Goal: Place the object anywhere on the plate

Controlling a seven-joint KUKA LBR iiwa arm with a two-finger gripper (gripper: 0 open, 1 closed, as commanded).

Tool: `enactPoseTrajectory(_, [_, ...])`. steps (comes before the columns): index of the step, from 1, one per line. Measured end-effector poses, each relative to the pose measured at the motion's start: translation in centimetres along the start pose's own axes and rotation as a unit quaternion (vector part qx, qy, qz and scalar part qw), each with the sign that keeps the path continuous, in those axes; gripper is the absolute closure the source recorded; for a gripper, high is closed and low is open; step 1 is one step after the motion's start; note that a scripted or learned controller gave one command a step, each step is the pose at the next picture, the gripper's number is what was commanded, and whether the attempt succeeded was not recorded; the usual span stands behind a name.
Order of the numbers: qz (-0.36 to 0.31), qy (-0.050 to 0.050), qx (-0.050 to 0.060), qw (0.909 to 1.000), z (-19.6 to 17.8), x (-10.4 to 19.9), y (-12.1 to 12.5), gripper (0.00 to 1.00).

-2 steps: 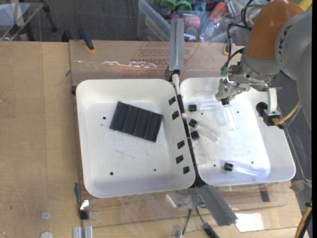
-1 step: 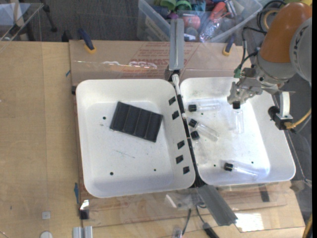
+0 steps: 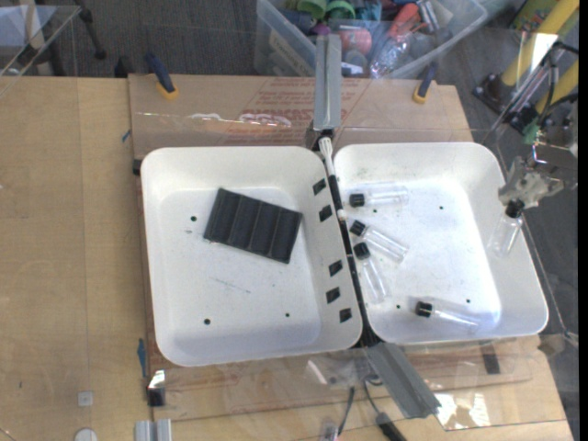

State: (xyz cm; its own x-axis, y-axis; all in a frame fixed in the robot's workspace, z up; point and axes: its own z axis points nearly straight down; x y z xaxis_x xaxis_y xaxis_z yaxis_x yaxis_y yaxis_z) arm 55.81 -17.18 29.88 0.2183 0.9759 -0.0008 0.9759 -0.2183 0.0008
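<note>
hand: (image 3: pixel 514 208) hanging at right edge of frame, gripping a clear vial (image 3: pixel 504 232) above right bin (image 3: pixel 478 168)
plate: dark ribbed slab (image 3: pixel 253 225) lying in left bin (image 3: pixel 175 177)
other vials: four (image 3: pixel 378 243) lying in right bin, black caps

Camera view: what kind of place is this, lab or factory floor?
Most likely a robotics lab test bench. Two white bins sit clamped side by side on a wooden bench, holding a dark ridged plate and clear vials. A clear tub of mixed colourful objects stands behind, like test props.
</note>
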Motion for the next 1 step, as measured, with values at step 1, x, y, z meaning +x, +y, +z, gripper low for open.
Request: enactPoseTrajectory(1, [0.0, 0.0, 0.0, 1.0, 0.04, 0.0, -0.02, 0.0])
